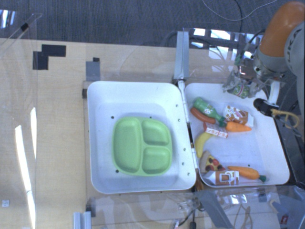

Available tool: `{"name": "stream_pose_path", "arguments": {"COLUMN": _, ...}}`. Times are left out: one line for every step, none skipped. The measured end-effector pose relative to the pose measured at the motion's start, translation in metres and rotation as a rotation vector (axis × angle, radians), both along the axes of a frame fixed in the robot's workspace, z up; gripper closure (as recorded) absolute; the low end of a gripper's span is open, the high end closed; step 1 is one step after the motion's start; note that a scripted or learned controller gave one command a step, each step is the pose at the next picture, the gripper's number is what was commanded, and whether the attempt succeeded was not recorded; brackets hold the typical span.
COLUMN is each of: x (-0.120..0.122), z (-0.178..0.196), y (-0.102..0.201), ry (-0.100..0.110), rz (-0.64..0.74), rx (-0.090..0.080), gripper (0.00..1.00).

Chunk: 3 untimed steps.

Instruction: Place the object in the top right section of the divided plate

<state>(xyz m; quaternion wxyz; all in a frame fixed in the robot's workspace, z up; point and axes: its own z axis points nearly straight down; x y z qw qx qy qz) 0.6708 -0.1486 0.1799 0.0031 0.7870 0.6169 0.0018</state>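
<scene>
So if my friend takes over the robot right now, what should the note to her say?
Gripper: up at the far edge of the right bin, with something shiny and crumpled at its tip; I can't tell whether its fingers are gripping it.
Green divided plate: sits in the left bin, nothing in any section.
Toy food in the right bin: green bottle, hot dog, banana, two carrots, pizza slice.
Done: nothing placed yet.
Left: bring one object over and set it in the plate's top right section.
</scene>
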Motion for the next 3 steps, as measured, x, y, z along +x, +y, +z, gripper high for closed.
{"name": "stream_pose_path", "arguments": {"x": -0.074, "z": 0.039, "y": 0.044, "ry": 0.000, "rz": 0.102, "rx": 0.002, "gripper": 1.00}}
{"name": "stream_pose_path", "arguments": {"x": -0.082, "z": 0.005, "y": 0.074, "ry": 0.003, "rz": 0.152, "rx": 0.002, "gripper": 1.00}}
{"name": "stream_pose_path", "arguments": {"x": -0.117, "z": 0.005, "y": 0.145, "ry": 0.004, "rz": 0.203, "rx": 0.003, "gripper": 1.00}}
